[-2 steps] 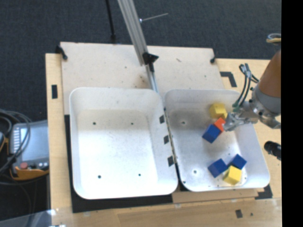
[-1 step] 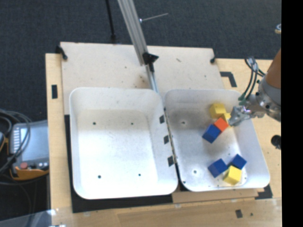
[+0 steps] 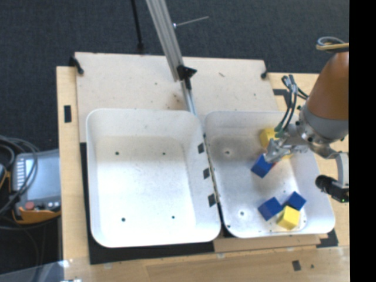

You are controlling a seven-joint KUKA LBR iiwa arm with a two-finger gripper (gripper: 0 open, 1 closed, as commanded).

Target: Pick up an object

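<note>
Where the arm leans in from the right over the right-hand bin [image 3: 235, 128], a small blue block [image 3: 262, 167] sits tilted directly under the gripper [image 3: 274, 153], one corner pointing down toward the bin floor and its upper edge tucked up against the metal fingertips. It is a plain, solid-coloured cube, a saturated blue, and it looks to be lifted or tipped rather than lying flat. The fingers appear to be closed down onto its top, with the block showing between and below them, so the gripper seems to have hold of it, though the grip is at the very edge. Just behind the fingers, toward the back of the bin, a yellow block [image 3: 267, 136] peeks out, touching or nearly touching the gripper's body. Nearer the front right corner of the same bin lies a little cluster: a blue cube [image 3: 269, 208], a second blue cube [image 3: 295, 201] beside it, and a yellow cube [image 3: 288, 217] pressed against both. These three sit well apart from the held block. The left-hand bin [image 3: 100, 157] stands alongside, its rim touching the right one along the middle. An aluminium rail [image 3: 164, 31] slants across the bench behind them.
</note>
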